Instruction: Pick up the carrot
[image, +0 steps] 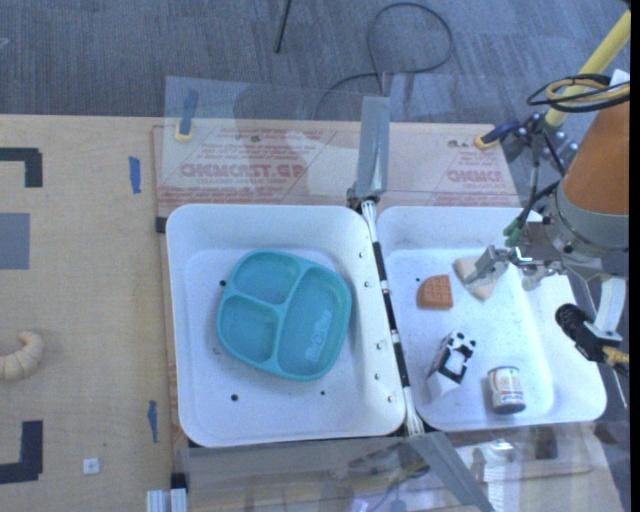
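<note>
Our claw (497, 262) hangs over a pale piece (472, 278); we cannot tell its spread, and risk grabbing this, since no carrot is evident.

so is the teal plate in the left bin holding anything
Empty: the teal plate lies flat in the left bin, and all three of its compartments show bare teal.

End effector (497, 262) low, arm from right
</note>
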